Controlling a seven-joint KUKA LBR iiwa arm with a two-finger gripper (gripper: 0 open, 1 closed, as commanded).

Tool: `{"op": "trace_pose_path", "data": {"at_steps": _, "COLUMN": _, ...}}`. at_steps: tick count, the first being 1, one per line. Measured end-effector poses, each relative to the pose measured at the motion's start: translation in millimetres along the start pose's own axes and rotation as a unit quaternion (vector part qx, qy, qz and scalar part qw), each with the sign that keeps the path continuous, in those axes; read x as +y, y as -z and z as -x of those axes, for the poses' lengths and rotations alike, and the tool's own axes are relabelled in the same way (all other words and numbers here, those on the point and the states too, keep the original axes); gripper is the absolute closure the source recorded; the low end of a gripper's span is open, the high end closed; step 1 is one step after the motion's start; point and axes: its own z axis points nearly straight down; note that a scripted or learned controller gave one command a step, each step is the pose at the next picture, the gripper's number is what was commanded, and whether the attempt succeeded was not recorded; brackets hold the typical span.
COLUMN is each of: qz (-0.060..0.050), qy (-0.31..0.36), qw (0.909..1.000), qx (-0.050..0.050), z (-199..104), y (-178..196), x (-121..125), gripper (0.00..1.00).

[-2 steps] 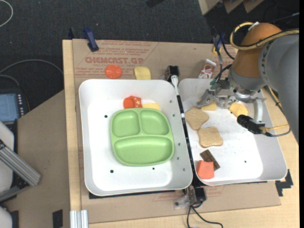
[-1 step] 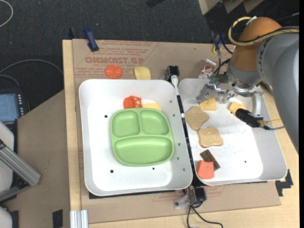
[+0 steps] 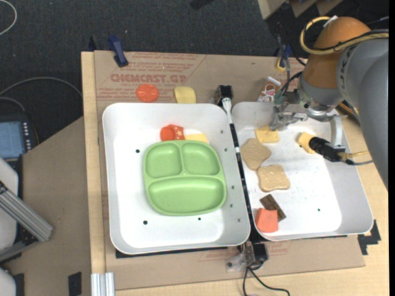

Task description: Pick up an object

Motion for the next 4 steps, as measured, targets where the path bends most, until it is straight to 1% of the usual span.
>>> {"op": "trace_pose_path", "data": {"at_steps": 1, "qz": -0.002, "qy": 0.000, "qw": 1.0000, "qx": 0.001, "z": -0.6, "y": -2.6, "x": -1.3, "gripper": 0.00}}
{"op": "trace_pose_path", "data": {"at_steps": 2, "qz": -0.006, "qy": -0.001, "qw": 1.0000, "qx": 0.001, "z": -9.7, "y": -15.3, "x": 0.5, "gripper": 0.00}}
{"op": "trace_pose_path", "data": {"at_steps": 3, "qz": -0.006, "qy": -0.001, "qw": 1.0000, "qx": 0.002, "z": -20.8, "y": -14.3, "x": 0.6, "gripper": 0.00}}
{"op": "trace_pose_path", "data": {"at_steps": 4, "qz": -0.007, "qy": -0.001, "qw": 1.0000, "qx": 0.002, "z": -23.3, "y": -14.3, "x": 0.5, "gripper": 0.00}}
